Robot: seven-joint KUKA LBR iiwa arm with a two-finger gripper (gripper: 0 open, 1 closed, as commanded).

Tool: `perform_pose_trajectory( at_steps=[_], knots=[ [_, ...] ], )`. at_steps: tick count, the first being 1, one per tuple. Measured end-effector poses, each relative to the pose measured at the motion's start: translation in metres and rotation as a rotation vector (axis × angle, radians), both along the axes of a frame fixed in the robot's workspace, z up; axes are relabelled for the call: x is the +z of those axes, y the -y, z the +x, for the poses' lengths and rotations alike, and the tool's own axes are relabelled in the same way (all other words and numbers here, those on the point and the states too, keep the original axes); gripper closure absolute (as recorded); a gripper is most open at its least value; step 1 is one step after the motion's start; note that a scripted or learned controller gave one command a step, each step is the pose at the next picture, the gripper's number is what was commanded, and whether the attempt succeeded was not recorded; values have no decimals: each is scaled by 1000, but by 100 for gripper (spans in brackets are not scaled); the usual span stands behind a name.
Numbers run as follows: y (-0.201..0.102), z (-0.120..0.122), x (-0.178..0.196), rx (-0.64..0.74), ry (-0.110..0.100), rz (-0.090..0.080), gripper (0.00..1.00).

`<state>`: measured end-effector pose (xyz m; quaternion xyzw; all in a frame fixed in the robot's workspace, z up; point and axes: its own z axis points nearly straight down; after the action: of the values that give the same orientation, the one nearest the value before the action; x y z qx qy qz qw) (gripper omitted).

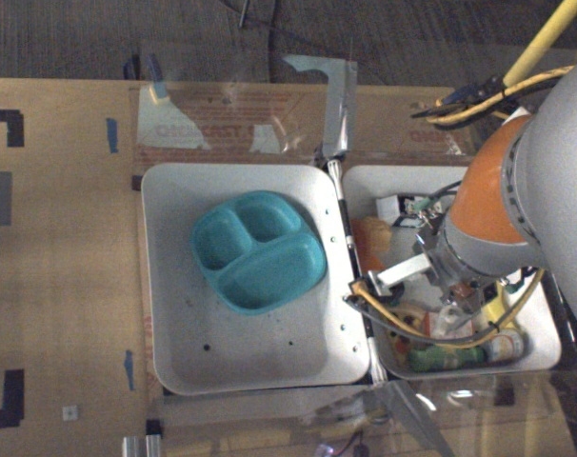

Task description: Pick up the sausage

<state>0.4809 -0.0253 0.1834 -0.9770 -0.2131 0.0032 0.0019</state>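
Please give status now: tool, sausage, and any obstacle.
Tool low in right bin, wrist hides it. Sausage not made out from here. Clutter under arm: green item, orange-brown item. Teal tray alone in left bin.

Two white bins [165, 284] sit side by side. One teal divided plate [258, 250] lies in the left bin; one green bottle [447, 357] lies in the right.

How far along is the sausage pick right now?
Done: the arm has reached over the right bin, its wrist low among the clutter. In hand: nothing I can confirm; the wrist hides the gripper and no sausage can be made out. Left: grasp and lift. The teal plate sits alone in the left bin.
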Motion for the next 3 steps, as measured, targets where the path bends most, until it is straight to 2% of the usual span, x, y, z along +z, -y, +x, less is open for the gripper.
perform_pose_trajectory(
  at_steps=[1, 2, 3],
  knots=[
    [-126, 23, -13, 47, 4, -2, 0],
    [-141, 135, -91, 3, -7, 17, 0],
    [-140, 94, -84, 123, 49, 11, 0]
  ],
)
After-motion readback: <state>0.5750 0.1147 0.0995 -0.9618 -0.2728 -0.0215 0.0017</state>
